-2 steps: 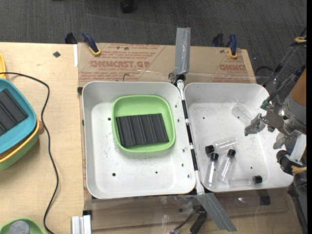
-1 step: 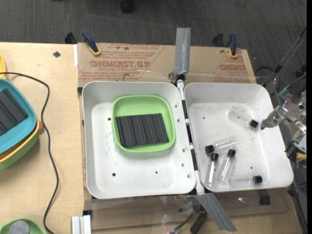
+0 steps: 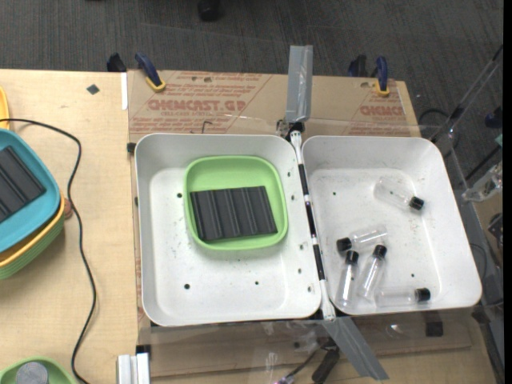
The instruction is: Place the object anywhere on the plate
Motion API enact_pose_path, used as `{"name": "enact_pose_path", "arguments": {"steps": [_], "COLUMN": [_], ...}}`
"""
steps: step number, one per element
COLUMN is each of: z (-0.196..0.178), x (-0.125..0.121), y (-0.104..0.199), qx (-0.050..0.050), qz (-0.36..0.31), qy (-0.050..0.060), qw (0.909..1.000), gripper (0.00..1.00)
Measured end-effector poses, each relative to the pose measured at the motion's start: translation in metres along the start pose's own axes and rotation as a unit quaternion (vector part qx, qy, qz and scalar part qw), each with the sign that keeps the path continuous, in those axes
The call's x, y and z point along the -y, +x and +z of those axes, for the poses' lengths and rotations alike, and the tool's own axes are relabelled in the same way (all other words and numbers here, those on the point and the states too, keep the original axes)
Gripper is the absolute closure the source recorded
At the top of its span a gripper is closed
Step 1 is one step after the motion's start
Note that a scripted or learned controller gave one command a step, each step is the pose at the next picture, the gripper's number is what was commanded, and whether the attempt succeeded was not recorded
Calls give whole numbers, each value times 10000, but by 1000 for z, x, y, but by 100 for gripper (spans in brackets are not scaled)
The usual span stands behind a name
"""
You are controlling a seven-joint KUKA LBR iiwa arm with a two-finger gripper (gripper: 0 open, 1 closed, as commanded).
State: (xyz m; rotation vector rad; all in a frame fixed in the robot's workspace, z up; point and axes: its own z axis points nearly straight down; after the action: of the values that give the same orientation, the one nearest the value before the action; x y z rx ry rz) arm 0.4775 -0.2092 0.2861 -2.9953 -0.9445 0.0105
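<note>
At the frame's lower edge, the wooden counter point(image 3: 72, 214) carries two white bins. The right bin point(image 3: 448, 214) holds five clear vials with black caps point(image 3: 360, 242); the left bin point(image 3: 160, 238) holds a green plate point(image 3: 236, 170) with a dark ribbed insert. Beyond lies grey carpet.

A green square plate point(image 3: 235, 206) with rounded corners sits at the left bin's point(image 3: 160, 238) twelve o'clock side, a dark ribbed insert lying flat inside it. Five clear vials point(image 3: 360, 240) (black-capped) lie in the right bin point(image 3: 448, 214): one toward one o'clock, the rest from centre toward five o'clock.
</note>
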Motion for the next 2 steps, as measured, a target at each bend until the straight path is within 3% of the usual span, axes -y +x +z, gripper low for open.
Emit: {"name": "enact_pose_path", "arguments": {"steps": [1, 2], "z": [-64, -17], "x": [-15, -19], "y": [-1, 6], "qx": [-4, 4], "qz": [1135, 2011], "qy": [-2, 13], "qw": [9935, 9796], "gripper": [0, 0]}}
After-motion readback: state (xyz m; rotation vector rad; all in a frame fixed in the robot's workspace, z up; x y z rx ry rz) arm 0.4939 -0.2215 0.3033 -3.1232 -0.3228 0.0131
